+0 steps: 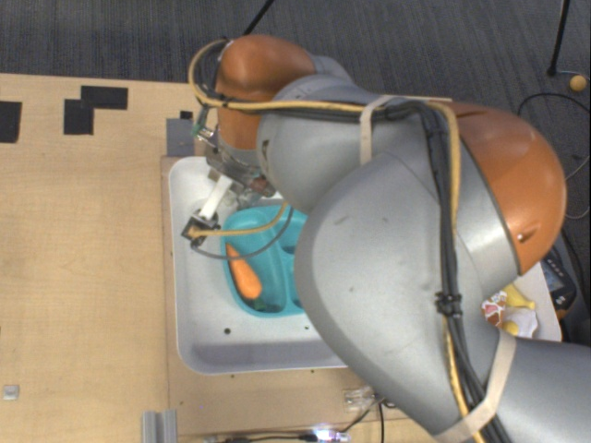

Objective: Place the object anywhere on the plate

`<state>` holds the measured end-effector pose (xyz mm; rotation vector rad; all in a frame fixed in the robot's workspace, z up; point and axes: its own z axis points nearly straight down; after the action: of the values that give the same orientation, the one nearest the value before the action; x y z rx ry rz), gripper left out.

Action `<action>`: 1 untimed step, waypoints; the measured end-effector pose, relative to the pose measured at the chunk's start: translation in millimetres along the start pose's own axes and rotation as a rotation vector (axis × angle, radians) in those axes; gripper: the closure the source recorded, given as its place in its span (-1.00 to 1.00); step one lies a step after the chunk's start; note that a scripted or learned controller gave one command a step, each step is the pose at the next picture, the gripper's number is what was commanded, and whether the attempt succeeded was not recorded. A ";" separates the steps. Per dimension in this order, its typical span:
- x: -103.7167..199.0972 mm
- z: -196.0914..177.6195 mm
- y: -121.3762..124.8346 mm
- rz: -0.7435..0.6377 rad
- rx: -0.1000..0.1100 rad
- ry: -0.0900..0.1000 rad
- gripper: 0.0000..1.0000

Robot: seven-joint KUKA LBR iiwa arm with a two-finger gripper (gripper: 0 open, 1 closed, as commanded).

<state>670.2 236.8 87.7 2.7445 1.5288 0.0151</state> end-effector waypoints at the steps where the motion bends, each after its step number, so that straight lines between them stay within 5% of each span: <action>1: -9.0 -3.0 -15.7 0.160 -0.006 0.009 1.00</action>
<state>652.1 237.4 90.5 2.8571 1.3050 0.0328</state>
